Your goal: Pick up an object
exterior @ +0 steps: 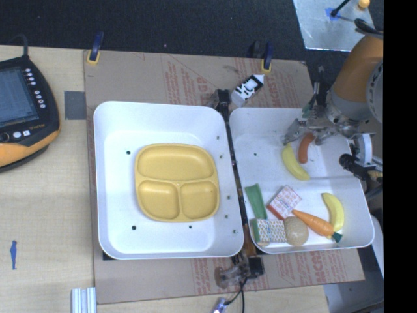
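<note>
My gripper (pixel 307 134) is low over the back of the right bin (pixel 260 126). A small red sausage (pixel 303 150) stands on end directly under it, its top at the gripper. A yellow banana (pixel 294 163) lies just left of the sausage, touching it. Further forward in the same bin lie a second banana (pixel 334 210), an orange carrot (pixel 314 223), a red-and-white packet (pixel 285 202), a green stick (pixel 255 201), a patterned packet (pixel 270 231) and a tan round item (pixel 297 233).
The left bin (pixel 111 227) holds a yellow divided plate (pixel 177 181). A teach pendant (pixel 19 113) lies on the bench at the far left. Clamps sit along the cardboard's back edge. The arm's orange band (pixel 361 70) is above the right bin's back right corner.
</note>
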